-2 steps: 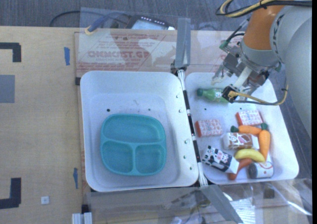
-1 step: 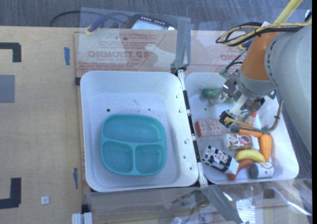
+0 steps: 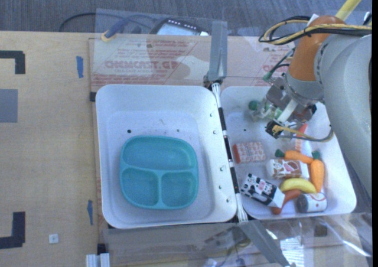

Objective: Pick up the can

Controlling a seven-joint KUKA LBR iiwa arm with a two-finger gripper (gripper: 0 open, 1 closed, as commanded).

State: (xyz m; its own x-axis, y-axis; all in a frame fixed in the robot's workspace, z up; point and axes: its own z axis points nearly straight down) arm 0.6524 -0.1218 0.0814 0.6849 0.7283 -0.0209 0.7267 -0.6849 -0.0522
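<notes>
You're hanging the tool point(image 3: 279, 116) over the back of the right bin point(image 3: 239, 112), and I'm not managing to tell if it's apart or together, while the can point(image 3: 311, 202) is lying on its side in the front corner just beside the banana point(image 3: 297, 185), well apart from it.

1. The right bin point(image 3: 345, 198) is crowded along its near side: can point(image 3: 311, 202), banana point(image 3: 297, 185), carrots point(image 3: 317, 174) and small boxes point(image 3: 258, 188) lie touching or just beside one another.
2. Bare floor lies in its far left corner.
3. The left bin point(image 3: 112, 106) stays open around the teal divided plate point(image 3: 158, 172).
</notes>
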